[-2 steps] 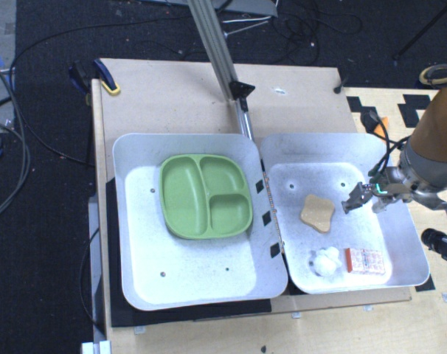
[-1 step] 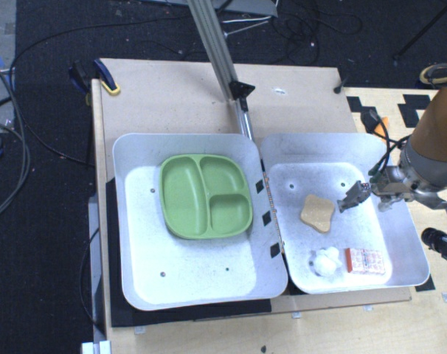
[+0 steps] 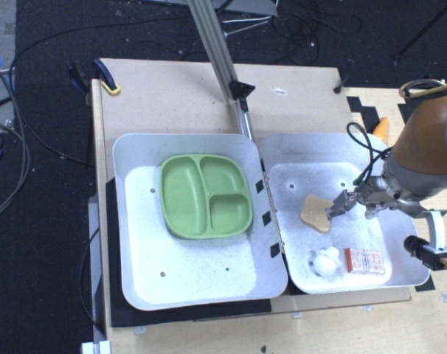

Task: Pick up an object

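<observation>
Camera view shows the gripper (image 3: 340, 203) low in the right bin (image 3: 297, 175), one fingertip just beside the tan sponge (image 3: 315, 214), positioned for a grasp; whether it is released or clenched cannot be told.

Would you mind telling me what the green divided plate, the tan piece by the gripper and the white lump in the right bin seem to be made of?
The green divided plate looks like moulded plastic, matte: even colour, smooth rounded compartment walls. The tan piece may be foam or sponge, perhaps toy bread: dull and soft-edged, though too small to be sure. The white lump seems like crumpled tissue or fluff: irregular outline, no shine.
</observation>
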Robot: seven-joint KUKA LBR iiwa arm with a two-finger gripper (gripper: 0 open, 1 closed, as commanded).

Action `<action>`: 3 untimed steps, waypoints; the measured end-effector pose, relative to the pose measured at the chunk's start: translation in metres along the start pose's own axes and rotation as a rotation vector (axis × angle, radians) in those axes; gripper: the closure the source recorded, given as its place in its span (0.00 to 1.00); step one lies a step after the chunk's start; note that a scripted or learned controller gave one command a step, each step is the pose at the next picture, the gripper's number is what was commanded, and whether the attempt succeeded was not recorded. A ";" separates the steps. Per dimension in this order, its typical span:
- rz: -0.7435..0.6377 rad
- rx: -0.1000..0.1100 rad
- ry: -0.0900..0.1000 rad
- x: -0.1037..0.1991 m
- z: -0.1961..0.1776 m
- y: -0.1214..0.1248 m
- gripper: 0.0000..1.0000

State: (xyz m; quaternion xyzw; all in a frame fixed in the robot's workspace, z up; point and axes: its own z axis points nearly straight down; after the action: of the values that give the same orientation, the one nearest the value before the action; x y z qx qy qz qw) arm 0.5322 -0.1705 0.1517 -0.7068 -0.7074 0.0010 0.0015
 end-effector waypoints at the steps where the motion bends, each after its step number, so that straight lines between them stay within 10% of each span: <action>1: 0.003 -0.003 0.000 0.000 0.052 0.000 0.00; 2: 0.001 -0.008 -0.002 0.000 0.039 0.002 1.00; 3: -0.001 -0.007 -0.002 -0.004 -0.004 0.003 1.00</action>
State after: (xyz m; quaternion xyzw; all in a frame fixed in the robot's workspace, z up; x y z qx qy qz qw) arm 0.5353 -0.1740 0.1559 -0.7066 -0.7076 -0.0008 -0.0020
